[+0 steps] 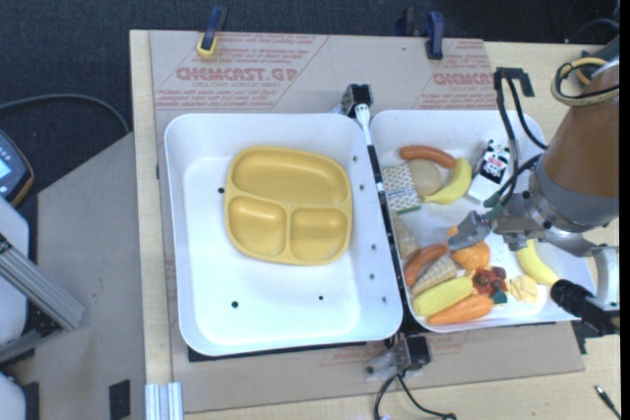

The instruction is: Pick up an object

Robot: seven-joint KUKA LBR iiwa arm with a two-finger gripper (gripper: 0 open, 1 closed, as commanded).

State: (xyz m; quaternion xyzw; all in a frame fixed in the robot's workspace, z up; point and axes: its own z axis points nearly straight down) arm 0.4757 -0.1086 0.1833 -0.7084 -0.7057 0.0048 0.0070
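Note:
The right white bin (389,128) holds a pile of toy food. There is a red sausage (426,153), a yellow banana (453,184), a checked waffle piece (399,188) and a small black and white carton (493,162). Nearer the front lie an orange fruit (473,258), a corn cob (442,295), a carrot (461,312) and a second banana (536,263). My gripper (478,229) hangs low over the middle of this bin, just above the orange fruit, on the grey arm with its orange band (589,148). Nothing is visibly lifted.
In the left white bin (197,241) lies a yellow divided plate (288,205). A black bar (374,202) separates the two bins. Blue and yellow clamps (209,34) hold the cardboard at the far edge. Cables (512,113) run behind the right bin.

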